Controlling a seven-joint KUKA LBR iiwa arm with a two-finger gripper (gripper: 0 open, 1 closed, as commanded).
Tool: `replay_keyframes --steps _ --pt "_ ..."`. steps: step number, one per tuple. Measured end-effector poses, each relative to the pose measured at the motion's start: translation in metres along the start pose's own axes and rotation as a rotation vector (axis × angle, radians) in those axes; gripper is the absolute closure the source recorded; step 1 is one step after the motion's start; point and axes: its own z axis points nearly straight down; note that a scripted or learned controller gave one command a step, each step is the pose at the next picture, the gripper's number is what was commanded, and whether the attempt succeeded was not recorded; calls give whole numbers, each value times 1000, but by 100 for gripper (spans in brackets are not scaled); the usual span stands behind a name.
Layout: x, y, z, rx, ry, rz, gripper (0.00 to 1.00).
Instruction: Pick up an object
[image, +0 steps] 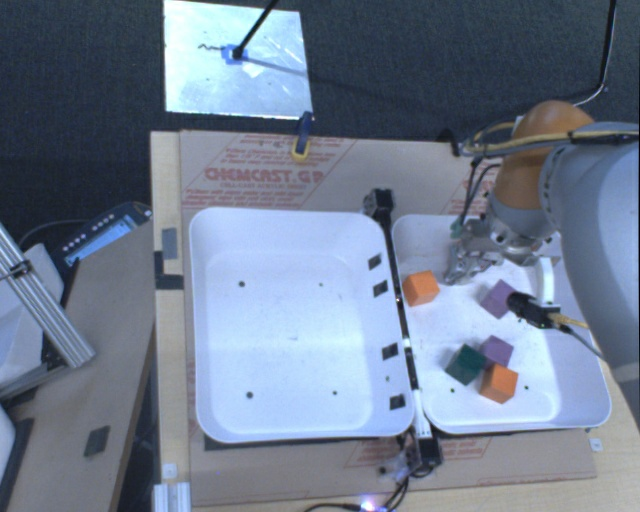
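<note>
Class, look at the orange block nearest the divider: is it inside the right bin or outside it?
Inside. The orange block rests on the floor of the right bin, beside its left wall.

Orange block (421, 288) near divider, purple block (498, 298), green block (465, 364) beside purple block (497, 350) and orange block (499, 383), all in right bin (585, 400)

**Surfaces on the bench**

The two white bins (290, 225) look like smooth, slightly glossy plastic. The board (260, 170) beneath looks like matt printed cardboard. The blocks (421, 288) look matt. The gripper (462, 265) looks metallic.
</note>
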Motion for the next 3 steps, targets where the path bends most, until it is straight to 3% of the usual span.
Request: replay_keyframes --steps 1,2,3 --pt "6 1 0 1 13 -2 0" --pt "15 0 -1 -6 3 8 0" --pt "-3 -54 -2 -60 1 -3 0"
